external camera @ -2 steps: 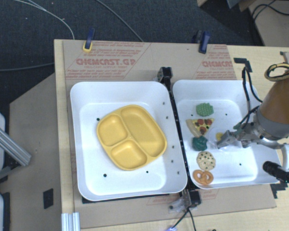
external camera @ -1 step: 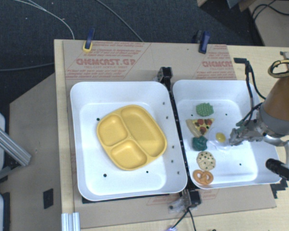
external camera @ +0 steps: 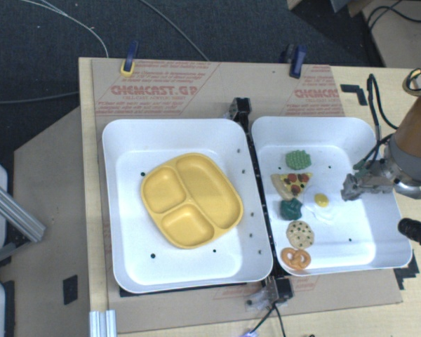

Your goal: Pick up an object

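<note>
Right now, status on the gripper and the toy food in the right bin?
Gripper over right bin, holding nothing visible. Small yellow round piece nearest, just left of it. Nothing in between.

2 white bins [external camera: 119, 188], 1 yellow tray [external camera: 191, 199], 6 toy foods [external camera: 295, 209].

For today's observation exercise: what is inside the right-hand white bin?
The right bin holds toy foods: a green piece, pizza slice, dark green piece, small yellow piece, cookie and pretzel. The gripper covers part of the floor.
</note>
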You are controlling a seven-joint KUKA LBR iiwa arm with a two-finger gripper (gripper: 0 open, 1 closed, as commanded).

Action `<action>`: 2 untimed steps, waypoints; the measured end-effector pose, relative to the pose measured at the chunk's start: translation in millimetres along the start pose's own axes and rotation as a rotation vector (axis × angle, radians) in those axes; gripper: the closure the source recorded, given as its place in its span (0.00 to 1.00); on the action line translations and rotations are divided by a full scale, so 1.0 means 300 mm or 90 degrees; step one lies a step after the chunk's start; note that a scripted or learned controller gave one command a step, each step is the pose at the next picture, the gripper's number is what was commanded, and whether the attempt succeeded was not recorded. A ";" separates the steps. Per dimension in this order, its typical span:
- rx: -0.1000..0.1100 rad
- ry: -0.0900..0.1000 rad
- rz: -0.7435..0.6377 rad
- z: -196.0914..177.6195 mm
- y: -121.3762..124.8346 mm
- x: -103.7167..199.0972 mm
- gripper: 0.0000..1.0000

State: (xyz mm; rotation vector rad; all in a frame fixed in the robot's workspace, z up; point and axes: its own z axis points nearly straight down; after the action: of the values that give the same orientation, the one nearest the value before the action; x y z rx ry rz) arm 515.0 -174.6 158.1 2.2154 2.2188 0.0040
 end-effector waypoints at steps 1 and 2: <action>-0.001 0.000 0.000 -0.174 -0.025 0.012 1.00; -0.001 0.000 0.000 -0.325 -0.019 0.010 1.00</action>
State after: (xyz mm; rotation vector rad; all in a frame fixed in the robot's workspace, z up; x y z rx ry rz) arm 508.8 -171.4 255.7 2.2141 2.2180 0.0047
